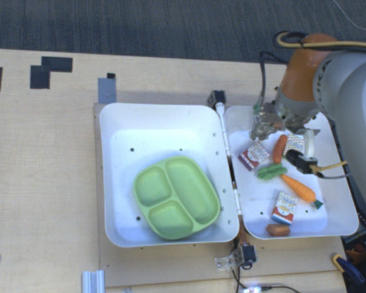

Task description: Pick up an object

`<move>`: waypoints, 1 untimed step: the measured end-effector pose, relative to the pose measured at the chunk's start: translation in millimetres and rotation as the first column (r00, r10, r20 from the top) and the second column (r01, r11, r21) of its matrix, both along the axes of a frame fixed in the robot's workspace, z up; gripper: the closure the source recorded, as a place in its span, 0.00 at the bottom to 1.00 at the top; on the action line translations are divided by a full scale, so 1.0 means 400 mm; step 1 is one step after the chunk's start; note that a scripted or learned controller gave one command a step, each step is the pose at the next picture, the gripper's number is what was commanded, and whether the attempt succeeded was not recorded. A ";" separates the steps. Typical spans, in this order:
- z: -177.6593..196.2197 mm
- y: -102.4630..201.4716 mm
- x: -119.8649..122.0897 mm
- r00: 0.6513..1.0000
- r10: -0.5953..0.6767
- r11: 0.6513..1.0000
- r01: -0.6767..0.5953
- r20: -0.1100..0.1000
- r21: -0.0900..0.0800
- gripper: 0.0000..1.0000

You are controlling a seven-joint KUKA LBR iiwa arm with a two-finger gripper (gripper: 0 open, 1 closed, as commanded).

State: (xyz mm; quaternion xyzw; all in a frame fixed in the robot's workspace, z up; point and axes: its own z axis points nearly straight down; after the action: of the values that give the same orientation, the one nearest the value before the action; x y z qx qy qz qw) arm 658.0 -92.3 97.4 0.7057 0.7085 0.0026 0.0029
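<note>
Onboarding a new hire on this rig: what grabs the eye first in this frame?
Probably the green divided tray, lying alone in the left bin. Next, the grey arm with its orange band coming in from the right, its gripper over the far part of the right bin. That bin's clutter follows: a toy carrot, a green pod, small cartons and sausages.

A robotics lab. A pale wooden bench (43,182) bears two white bins (110,163). Loose cables (338,8) trail beyond it over grey carpet (140,11).
</note>
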 end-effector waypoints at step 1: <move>0.116 -0.136 0.000 1.000 -0.001 1.000 0.001 -0.003 -0.002 1.00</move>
State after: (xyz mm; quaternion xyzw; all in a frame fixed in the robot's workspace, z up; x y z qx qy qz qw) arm 658.0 -146.6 143.8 0.7061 0.7081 0.0009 0.0023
